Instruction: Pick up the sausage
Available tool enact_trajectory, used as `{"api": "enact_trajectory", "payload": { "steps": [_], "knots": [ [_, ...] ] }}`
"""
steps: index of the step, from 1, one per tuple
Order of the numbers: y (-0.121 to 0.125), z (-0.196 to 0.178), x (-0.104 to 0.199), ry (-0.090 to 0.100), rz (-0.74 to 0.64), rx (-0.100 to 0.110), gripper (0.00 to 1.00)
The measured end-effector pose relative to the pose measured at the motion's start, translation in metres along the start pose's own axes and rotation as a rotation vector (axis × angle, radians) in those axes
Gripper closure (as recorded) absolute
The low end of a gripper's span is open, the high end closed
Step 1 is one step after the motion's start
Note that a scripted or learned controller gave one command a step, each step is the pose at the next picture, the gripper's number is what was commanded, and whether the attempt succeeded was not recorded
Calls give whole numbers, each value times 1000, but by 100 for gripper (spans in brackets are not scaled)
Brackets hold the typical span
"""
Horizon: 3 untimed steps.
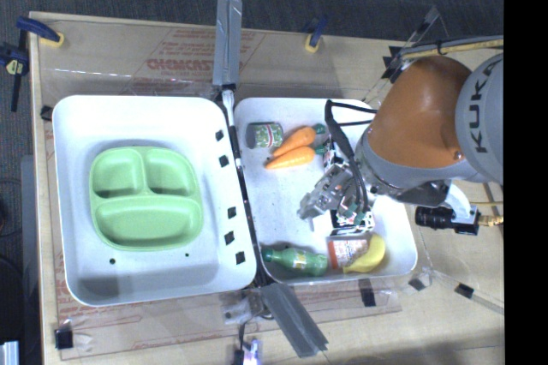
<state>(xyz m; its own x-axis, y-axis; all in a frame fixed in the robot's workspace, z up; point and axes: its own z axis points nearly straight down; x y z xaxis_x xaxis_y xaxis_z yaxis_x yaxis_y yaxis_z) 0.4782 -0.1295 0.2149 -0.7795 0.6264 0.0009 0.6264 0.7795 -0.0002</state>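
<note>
My gripper (318, 202) hangs low over the middle of the right bin (282, 105), reaching in from the right under the grey and orange arm (419, 128). Its metal end points toward the bin's left side, over bare white floor. The wrist and its black cables hide whatever lies beneath and just behind it. A red-and-white packet (346, 250) lies right below the gripper, next to a banana (372, 255).
Two carrots (291, 148) and a small green can (265, 134) sit at the right bin's far end. A green bottle (295, 260) lies along its near wall. The left bin (68, 183) holds a green divided tray (145, 199).
</note>
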Motion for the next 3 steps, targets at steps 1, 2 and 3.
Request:
{"api": "enact_trajectory", "payload": {
  "steps": [1, 2, 3],
  "knots": [
    [32, -105, -51, -5, -20, -1, 100],
    [41, -49, 21, -1, -101, 1, 100],
    [-10, -7, -6, 2, -341, 1, 100]
  ]
}}
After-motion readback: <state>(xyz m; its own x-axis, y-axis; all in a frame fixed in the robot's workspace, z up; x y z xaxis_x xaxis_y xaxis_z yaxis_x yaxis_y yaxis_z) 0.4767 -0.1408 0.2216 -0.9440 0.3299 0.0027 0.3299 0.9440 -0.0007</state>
